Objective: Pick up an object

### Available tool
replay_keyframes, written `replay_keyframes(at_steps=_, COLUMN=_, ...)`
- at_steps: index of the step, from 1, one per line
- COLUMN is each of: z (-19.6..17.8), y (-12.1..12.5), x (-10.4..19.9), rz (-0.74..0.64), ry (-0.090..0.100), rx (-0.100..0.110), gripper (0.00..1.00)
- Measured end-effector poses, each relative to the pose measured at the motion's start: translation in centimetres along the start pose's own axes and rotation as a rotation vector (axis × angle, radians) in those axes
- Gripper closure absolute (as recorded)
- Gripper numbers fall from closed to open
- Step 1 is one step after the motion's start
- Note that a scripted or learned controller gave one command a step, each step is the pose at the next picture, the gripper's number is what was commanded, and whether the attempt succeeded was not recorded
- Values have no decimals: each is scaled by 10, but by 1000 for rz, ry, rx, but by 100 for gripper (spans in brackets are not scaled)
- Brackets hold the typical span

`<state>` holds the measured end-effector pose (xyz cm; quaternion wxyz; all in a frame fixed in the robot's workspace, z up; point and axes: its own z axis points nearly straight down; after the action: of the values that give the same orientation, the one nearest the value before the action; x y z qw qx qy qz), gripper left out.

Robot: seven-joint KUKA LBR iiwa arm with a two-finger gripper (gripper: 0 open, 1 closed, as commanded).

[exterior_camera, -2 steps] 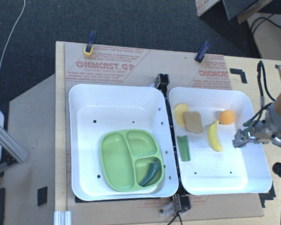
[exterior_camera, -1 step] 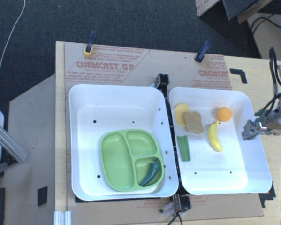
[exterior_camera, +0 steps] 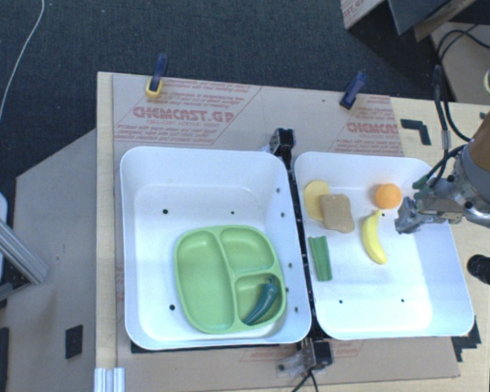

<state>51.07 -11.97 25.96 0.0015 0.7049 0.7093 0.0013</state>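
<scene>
Gripper (exterior_camera: 409,218) hangs low over the right bin (exterior_camera: 435,312), near the banana (exterior_camera: 374,237) and orange ball (exterior_camera: 387,195); its finger spread cannot be told. Arm (exterior_camera: 486,167) is cut off at the picture's edge.

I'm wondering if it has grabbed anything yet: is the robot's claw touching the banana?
Apart. The camera view shows white bin floor between the gripper and the banana.
</scene>
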Motion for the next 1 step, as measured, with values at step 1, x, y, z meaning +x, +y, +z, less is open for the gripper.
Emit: replay_keyframes(at_steps=1, z=-2, y=20, x=57, rz=-1, ry=1, rx=1, gripper=100)
